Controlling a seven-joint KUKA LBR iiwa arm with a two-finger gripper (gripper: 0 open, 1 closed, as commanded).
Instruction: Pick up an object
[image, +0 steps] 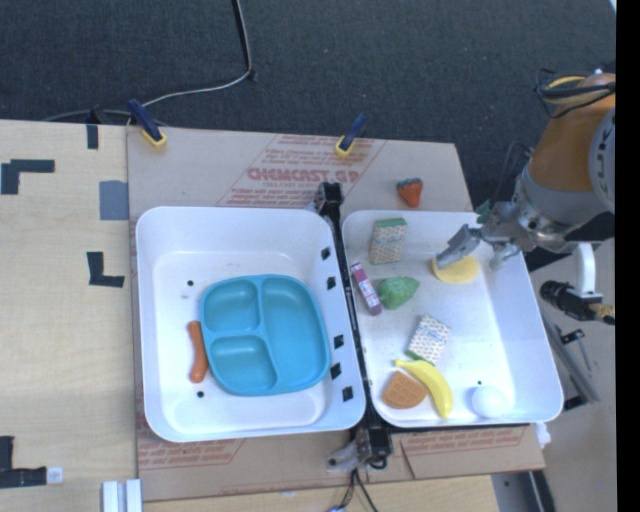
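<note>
Hand (478, 247) sits over the far right part of the right white plastic bin (530, 330), fingers spread, nothing between them. The flat yellow wedge-shaped toy (457, 269) lies just beside its fingertips, on the bin floor.

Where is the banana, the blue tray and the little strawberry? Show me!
banana (432, 384): camera view, middle of its yellow curve, right bin.
blue tray (265, 333): camera view, ridge between its compartments, left bin.
strawberry (409, 191): camera view, its red body, on the cardboard behind the right bin.
</note>
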